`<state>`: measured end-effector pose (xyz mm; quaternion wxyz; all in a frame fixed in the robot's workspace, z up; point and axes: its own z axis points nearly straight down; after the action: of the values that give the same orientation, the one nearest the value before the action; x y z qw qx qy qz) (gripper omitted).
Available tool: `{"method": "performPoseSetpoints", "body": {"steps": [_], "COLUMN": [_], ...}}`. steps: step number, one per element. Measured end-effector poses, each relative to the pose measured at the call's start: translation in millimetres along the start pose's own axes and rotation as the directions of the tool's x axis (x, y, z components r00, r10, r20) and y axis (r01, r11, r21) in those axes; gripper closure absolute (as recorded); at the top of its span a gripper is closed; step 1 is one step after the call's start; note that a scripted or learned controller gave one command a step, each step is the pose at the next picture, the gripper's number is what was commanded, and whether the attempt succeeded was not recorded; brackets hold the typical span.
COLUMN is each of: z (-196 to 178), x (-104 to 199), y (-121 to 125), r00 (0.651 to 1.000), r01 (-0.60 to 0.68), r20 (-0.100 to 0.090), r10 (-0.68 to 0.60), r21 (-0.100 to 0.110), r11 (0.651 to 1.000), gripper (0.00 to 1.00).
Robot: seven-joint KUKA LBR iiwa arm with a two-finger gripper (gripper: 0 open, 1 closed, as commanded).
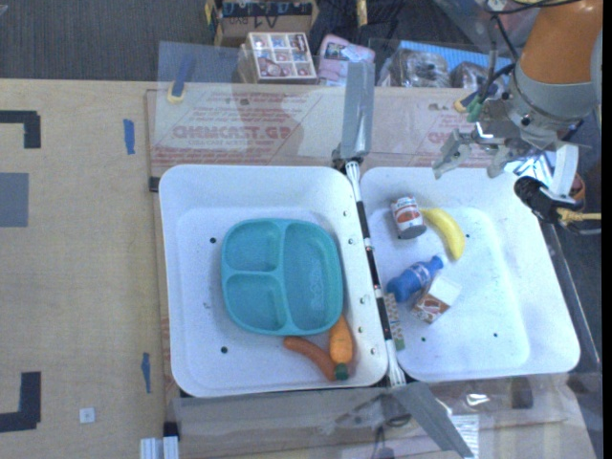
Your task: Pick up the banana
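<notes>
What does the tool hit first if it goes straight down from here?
Likely the back rim of the right bin, not the banana, which lies nearer the camera. The tool hangs over that edge; depth is unclear.

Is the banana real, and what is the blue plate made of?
The banana looks like smooth toy plastic: even yellow, no spots, though the picture can't prove it. The blue plate looks like matte moulded plastic, with three pressed-in compartments and rounded corners.

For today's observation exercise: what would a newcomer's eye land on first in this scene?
Probably the teal divided plate lying in the left bin, with a carrot by its lower edge. Next, the yellow banana in the right bin, and the gripper above that bin's far edge.
</notes>
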<state>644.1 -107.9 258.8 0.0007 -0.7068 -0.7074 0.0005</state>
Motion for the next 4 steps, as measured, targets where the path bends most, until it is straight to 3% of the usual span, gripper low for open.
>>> {"method": "performPoseSetpoints", "body": {"steps": [1, 2, 4], "z": [95, 139, 148], "x": [-15, -29, -28], "y": [23, 27, 23], "r00": [0.97, 0.919, 0.858], "r01": [0.244, 0.393, 0.514], "r20": [0.0, 0.009, 0.002], "r10": [-0.244, -0.393, -0.514], "r21": [0.0, -0.011, -0.002], "r11": [0.97, 0.919, 0.858], "gripper": [0.0, 0.0, 0.0]}}
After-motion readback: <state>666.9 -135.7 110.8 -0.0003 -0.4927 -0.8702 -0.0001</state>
